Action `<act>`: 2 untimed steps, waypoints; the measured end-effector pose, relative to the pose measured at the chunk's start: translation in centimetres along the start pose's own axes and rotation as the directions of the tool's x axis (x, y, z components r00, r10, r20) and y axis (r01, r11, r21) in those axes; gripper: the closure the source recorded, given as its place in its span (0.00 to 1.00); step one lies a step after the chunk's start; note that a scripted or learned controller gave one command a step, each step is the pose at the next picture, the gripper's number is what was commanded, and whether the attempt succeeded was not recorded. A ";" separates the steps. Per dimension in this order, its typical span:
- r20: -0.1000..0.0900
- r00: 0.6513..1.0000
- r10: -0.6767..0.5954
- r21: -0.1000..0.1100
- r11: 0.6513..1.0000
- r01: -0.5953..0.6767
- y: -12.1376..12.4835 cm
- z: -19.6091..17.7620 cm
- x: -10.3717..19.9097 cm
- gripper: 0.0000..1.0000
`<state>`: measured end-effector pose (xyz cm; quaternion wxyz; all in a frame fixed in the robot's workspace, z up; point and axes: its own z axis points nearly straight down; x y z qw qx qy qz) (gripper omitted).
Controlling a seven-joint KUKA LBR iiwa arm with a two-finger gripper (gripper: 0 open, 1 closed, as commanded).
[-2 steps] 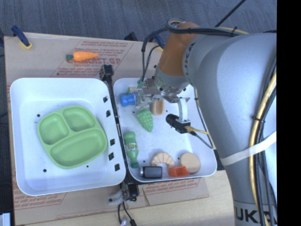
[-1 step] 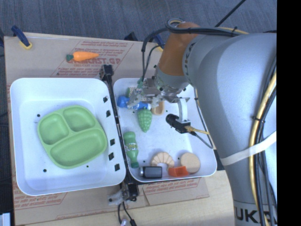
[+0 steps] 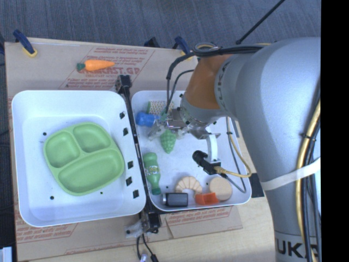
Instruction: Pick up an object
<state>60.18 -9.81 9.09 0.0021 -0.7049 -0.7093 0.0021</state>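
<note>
Camera view from above shows the grey arm with its orange band point(image 3: 204, 86) reaching in from the right and bending down over the far half of the right-hand white bin point(image 3: 240, 192). Its two-finger gripper point(image 3: 173, 123) sits low among the toys there, but the wrist hides the tips — I cannot tell how it stands or whether anything is caught in it.

Just beside the gripper, toward the bin's far-left corner, lies a blue plastic toy point(image 3: 145, 119), and just below the gripper lies a bumpy green plastic piece shaped like a bunch of grapes point(image 3: 168, 141). Whether either is touching the gripper, I cannot tell. Along the bin's left wall rests a green bottle-shaped toy point(image 3: 151, 171). Along the near edge sit a dark rectangular block point(image 3: 176, 200), a tan scalloped shell-like piece point(image 3: 188, 184), a small orange-red piece point(image 3: 206, 198) and a round tan disc point(image 3: 221, 188).

Left-hand white bin point(image 3: 32, 201) holds a light green plastic plate with three compartments point(image 3: 83, 158), lying flat near its middle. Beyond that bin, on the brown cardboard sheet point(image 3: 136, 59) near its far edge, lies an orange toy carrot point(image 3: 96, 65) — well apart from everything else.
</note>
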 end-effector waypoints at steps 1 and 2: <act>0.000 1.000 -0.004 0.002 1.000 0.004 0.0 -1.0 0.0 1.00; -0.001 1.000 -0.001 -0.005 1.000 0.001 0.3 -10.2 5.5 1.00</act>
